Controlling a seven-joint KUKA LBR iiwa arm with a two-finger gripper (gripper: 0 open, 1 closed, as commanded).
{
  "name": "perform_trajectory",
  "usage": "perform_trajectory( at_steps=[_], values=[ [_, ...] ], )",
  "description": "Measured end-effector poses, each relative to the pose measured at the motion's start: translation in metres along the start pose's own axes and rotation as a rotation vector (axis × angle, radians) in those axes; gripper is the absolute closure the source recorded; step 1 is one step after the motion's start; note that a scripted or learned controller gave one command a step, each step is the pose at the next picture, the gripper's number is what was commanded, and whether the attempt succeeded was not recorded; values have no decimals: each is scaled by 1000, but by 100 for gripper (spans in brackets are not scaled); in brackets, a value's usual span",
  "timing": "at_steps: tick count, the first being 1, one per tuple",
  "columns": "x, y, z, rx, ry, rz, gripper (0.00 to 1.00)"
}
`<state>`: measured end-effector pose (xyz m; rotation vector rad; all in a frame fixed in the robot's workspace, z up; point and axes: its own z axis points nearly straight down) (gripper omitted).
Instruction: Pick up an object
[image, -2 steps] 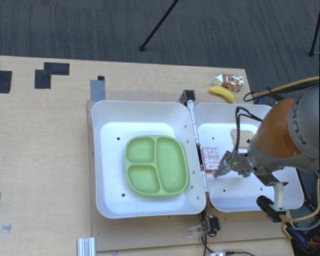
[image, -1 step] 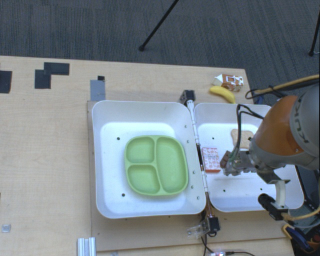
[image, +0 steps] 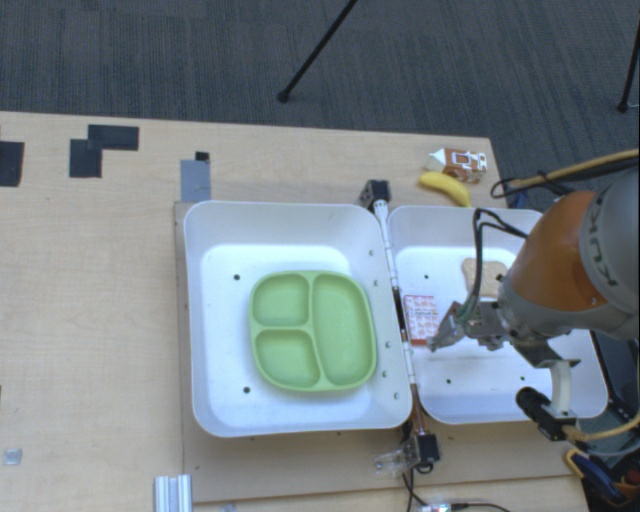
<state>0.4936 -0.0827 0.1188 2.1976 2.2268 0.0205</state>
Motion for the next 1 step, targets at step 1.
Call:
perform_trajectory(
  at_steps=[1],
  values=[
    [-3, -6, 32, 13, 0, 11, 0]
  ],
)
